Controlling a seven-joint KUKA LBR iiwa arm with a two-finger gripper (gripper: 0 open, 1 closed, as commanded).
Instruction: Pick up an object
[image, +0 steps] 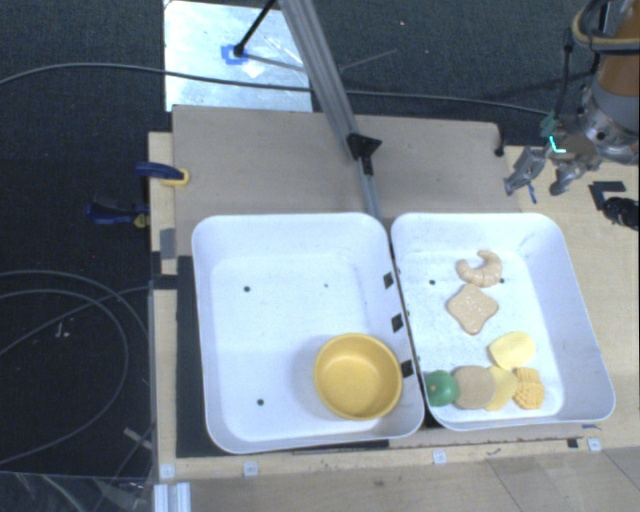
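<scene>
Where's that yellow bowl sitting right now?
The yellow bowl sits in the left bin, in its near right corner, close against the wall shared with the right bin.

6 small food-like objects (487, 340) in right bin (570, 260); yellow bowl (357, 375) in left bin (230, 250)

No text, label, brand, number or sign can be read anywhere.

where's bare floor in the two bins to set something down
Left bin: bare across its far half and near-left corner; the yellow bowl fills the near-right. Right bin: bare along the far edge and left side. Crowded from the croissant and cracker to the near pile by the green piece.
</scene>
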